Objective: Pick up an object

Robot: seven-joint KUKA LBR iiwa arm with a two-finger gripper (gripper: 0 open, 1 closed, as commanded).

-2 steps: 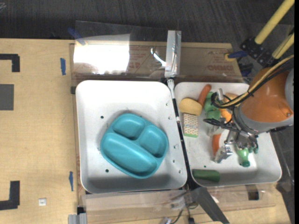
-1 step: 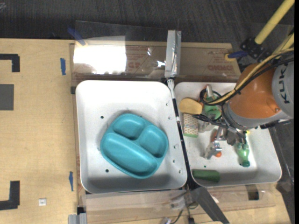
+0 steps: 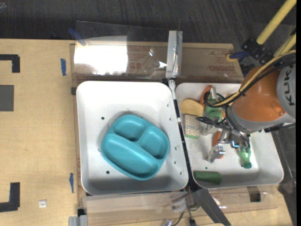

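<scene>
Gripper [image 3: 217, 150] state unclear over right bin [image 3: 268, 175] clutter, teal tray [image 3: 135, 146] in left bin [image 3: 94, 102]

The arm's orange band [image 3: 258, 102] and grey wrist cover the upper right part of the right bin [image 3: 270, 171], hiding whatever lies beneath them. The gripper [image 3: 217, 152] is a small blur of metal, so its fingers cannot be made out. An orange object [image 3: 207, 97] peeks out partly behind cables.
</scene>
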